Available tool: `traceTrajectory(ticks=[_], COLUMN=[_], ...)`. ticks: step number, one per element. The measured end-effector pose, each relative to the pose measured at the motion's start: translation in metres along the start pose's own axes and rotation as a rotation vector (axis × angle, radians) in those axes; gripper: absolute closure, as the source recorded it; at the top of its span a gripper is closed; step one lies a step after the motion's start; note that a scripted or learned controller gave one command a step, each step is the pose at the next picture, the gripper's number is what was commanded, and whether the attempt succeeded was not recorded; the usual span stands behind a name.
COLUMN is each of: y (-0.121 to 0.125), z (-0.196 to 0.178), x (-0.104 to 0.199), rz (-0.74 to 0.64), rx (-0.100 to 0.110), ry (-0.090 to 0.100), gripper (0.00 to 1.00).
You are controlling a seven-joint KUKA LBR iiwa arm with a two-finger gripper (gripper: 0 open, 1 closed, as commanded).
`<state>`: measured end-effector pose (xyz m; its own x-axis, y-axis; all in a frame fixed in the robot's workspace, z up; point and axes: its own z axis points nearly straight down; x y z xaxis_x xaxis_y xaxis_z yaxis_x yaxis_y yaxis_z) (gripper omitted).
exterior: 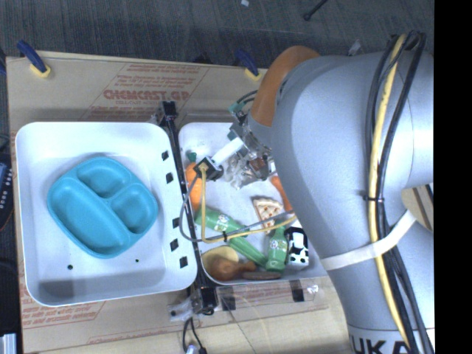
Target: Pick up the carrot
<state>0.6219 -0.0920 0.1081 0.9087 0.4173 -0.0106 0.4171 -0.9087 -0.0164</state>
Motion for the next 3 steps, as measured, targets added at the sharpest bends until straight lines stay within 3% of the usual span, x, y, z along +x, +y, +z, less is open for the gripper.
traceTrajectory(ticks=[1, 2, 3], y=[-0.04, -0.164, -0.203], z=[-0.13, -0.123, -0.078], x=[-0.02, 0.04, -0.036], rz=[-0.061, -0.247, -0.066], rx=[-0.015, -0.009, -0.01], ry=[0.014, 0.004, -0.004], gripper=[1.0, 1.0, 1.0])
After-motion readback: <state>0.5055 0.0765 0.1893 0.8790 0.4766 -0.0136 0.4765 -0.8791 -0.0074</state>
